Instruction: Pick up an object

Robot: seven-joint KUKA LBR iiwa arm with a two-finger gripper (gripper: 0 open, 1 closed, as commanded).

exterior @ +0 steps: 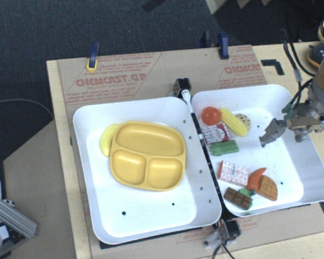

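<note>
My gripper (269,133) hangs over the right side of the right bin (293,170), above bare white floor, with nothing seen in it. To its left lie a red tomato (210,115), a yellow corn cob (234,122), a speckled cookie (242,119), a red-and-white packet (215,133) and a green block (224,147). Nearer the front edge lie a pink-and-white packet (233,172), a brown chocolate bar (238,198), an orange-red carrot (257,177) and a waffle-like piece (267,189).
The left bin (100,196) holds a yellow divided plate (147,155) with a yellow banana-like piece (106,139) tucked against its left side. A black divider (201,150) runs between the bins. Cables (293,66) trail at the right.
</note>
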